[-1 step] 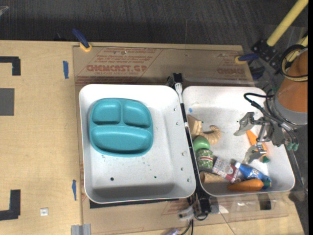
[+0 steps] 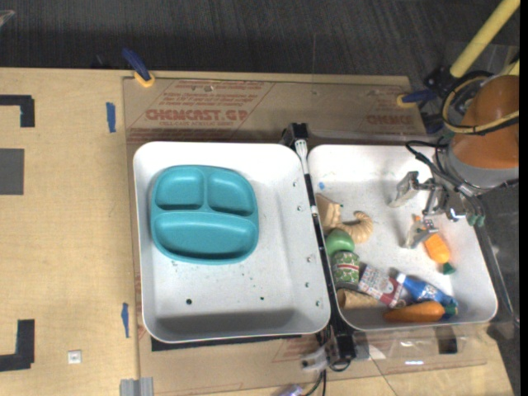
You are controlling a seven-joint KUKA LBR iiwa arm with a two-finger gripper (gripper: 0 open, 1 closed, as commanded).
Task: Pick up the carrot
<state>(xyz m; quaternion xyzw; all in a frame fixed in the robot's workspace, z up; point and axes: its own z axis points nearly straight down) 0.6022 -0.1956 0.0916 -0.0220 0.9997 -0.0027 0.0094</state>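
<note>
Carrot [image 2: 436,248], stubby orange taper, green tip

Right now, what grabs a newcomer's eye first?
The teal divided plate in the left bin. Then the clutter along the right bin's near side, where a carrot lies at the front wall. The gripper hangs over a small orange toy.

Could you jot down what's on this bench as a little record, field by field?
left bin: white, holds a teal divided plate
right bin: white, holds toy food and packets along its left and lower sides
carrot: small, orange with a green end, near the right wall
hand: over the right bin, just above-left of the carrot
second orange piece: long, by the lower wall
</note>
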